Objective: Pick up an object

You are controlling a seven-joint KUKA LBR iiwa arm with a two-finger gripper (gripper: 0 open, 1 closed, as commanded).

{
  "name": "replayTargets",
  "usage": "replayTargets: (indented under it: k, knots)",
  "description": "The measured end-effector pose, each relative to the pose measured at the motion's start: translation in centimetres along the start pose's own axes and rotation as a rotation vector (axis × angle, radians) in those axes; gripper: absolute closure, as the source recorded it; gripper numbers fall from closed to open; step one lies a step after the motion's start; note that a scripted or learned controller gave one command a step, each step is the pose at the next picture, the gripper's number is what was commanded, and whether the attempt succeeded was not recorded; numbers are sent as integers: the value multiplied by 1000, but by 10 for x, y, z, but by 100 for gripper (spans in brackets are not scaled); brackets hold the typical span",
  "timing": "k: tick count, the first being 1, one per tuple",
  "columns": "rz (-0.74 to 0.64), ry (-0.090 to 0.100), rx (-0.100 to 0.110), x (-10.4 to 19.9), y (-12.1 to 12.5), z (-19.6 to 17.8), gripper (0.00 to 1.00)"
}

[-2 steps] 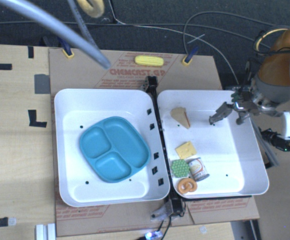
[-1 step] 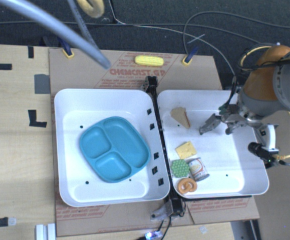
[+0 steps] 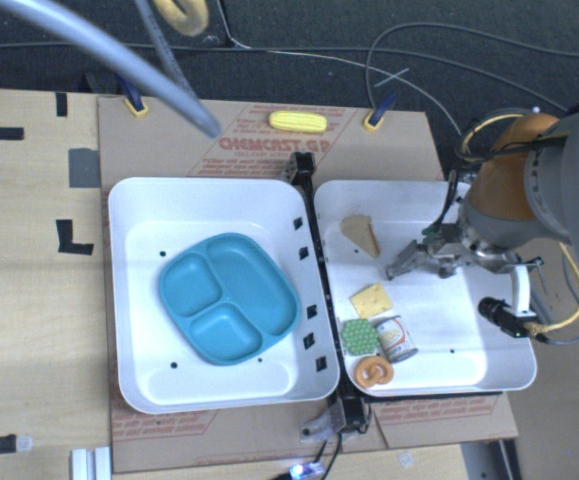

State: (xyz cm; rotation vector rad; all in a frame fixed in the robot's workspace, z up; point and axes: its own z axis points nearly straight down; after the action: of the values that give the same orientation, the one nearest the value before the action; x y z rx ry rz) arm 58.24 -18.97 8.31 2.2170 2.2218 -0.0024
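Objects for picking, all in the right bin [image 3: 489, 373]: nearest, a small pretzel-like ring [image 3: 374, 372] close to the front wall, tight against it and awkward for fingers. Just behind, a green square piece [image 3: 360, 336] touching a small tin [image 3: 398, 338], crowded together, so poor side room. Farther back, a yellow cheese-like slab [image 3: 371, 300] lying flat and slightly apart. Farther still, a tan wedge [image 3: 361, 235] alone on bare white floor, probably the easiest target. Level with the wedge and to its right, the hand [image 3: 401, 265], low over the bin, pointing left, nothing visible between its fingers; how far apart, cannot tell. Open floor between hand and wedge. Left bin [image 3: 129, 218] taken up by a blue divided plate [image 3: 229, 297]. Beyond both bins, on the table, a yellow corn-like piece [image 3: 297, 121], out of the way.
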Motion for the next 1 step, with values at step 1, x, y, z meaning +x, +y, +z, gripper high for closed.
replayTargets:
  k: [1]
  knots:
    - [0,-2,-4,-1,1,-14,100]
